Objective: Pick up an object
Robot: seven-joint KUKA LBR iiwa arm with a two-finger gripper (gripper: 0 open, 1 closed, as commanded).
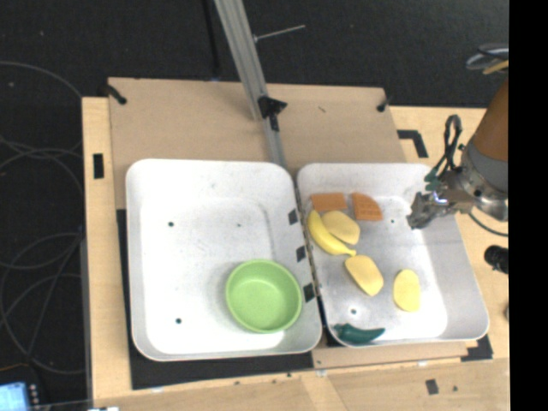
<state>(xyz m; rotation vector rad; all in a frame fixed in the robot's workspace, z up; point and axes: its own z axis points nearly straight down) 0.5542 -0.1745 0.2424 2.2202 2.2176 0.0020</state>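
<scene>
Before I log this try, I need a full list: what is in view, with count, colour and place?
bowl: 1, green, left bin's near right corner
left bin: 1, white
right bin: 1, white
yellow pieces: 4, yellow, middle of right bin
orange blocks: 2, orange, far side of right bin
dark green item: 1, near edge of right bin
metal pole: 1, grey, behind the bins
arm: 1, at right
gripper: 1, over right bin's far right side

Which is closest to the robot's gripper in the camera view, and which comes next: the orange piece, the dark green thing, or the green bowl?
Starting from the gripper:
1. Orange piece, just left of the gripper in the right bin.
2. Dark green thing, at the right bin's front edge.
3. Green bowl, over in the left bin.
</scene>
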